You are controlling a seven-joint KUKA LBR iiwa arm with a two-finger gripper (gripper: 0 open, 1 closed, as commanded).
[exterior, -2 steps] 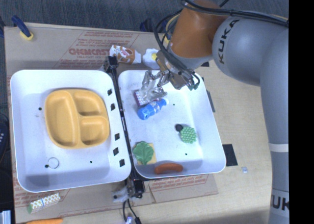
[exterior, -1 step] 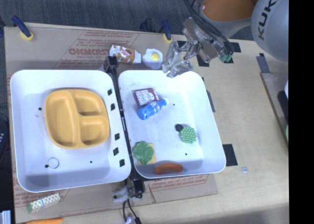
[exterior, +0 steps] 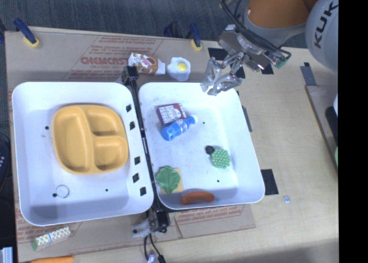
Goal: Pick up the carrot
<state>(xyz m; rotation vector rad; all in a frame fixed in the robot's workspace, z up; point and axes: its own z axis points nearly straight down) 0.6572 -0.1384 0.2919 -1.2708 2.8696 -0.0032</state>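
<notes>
Step in hand, as I judge it: the approach. Gripper [exterior: 221,83] hangs over the far rim of the right bin [exterior: 248,141], nothing between its fingers, which look slightly parted. Carrot [exterior: 198,197] lies flat along the near wall of that bin, well apart from the gripper, at the opposite end.

To do it well: cross the bin high enough to clear the bottle [exterior: 177,128] and the green ball [exterior: 220,158], then come down with the fingers straddling the carrot's short axis. It sits close against the near wall, so little room for the outer finger there; likely needs a slightly inboard or tilted descent. The leafy green [exterior: 168,179] lies just beside its left end, so aim for the middle or right half to avoid catching both.

Count, largest first:
- bins: two, left [exterior: 29,158] and right
- yellow tray [exterior: 91,138]: one, in left bin
- bottle: one
- dark red box [exterior: 171,112]: one, touching bottle
- leafy green: one
- carrot: one
- green ball: one
- loose items on bench beyond the bins: two, a small carton [exterior: 144,63] and a yellow-white piece [exterior: 180,68]
</notes>
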